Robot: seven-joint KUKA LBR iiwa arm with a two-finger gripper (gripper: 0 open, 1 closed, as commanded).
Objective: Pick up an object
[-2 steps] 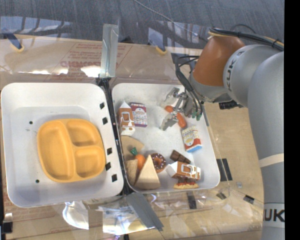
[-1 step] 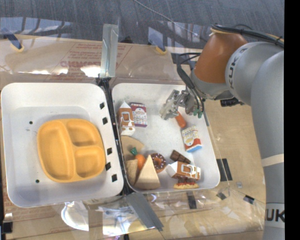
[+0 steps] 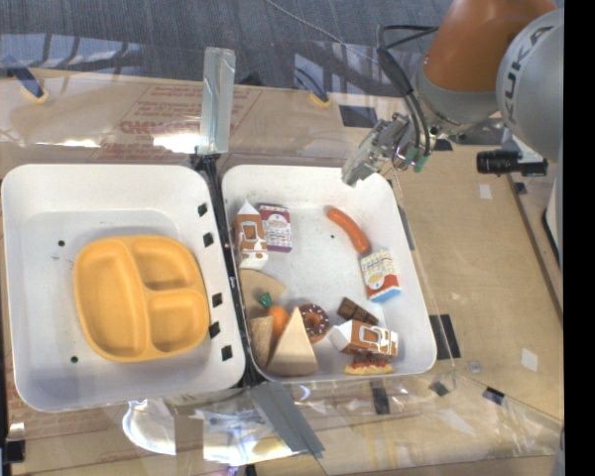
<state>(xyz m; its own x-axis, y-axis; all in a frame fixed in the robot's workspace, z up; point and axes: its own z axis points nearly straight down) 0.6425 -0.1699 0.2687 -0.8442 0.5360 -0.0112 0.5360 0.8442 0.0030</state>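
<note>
The right bin [image 3: 307,181] holds several toy foods. A sausage [image 3: 348,228] lies near its back right, with a small red and white carton [image 3: 380,274] below it. Two cartons [image 3: 262,231] stand at the left side. A cheese wedge [image 3: 294,344], a carrot [image 3: 278,320], a doughnut [image 3: 313,318] and another carton [image 3: 367,339] crowd the front. My gripper [image 3: 362,167] hangs over the bin's back right rim, above and right of the sausage, with nothing visible between its fingers.
The left bin [image 3: 30,196] holds a yellow divided plate [image 3: 139,296]. A taped ridge [image 3: 216,102] runs up from the gap between the bins. Cardboard bench surface [image 3: 486,286] lies to the right.
</note>
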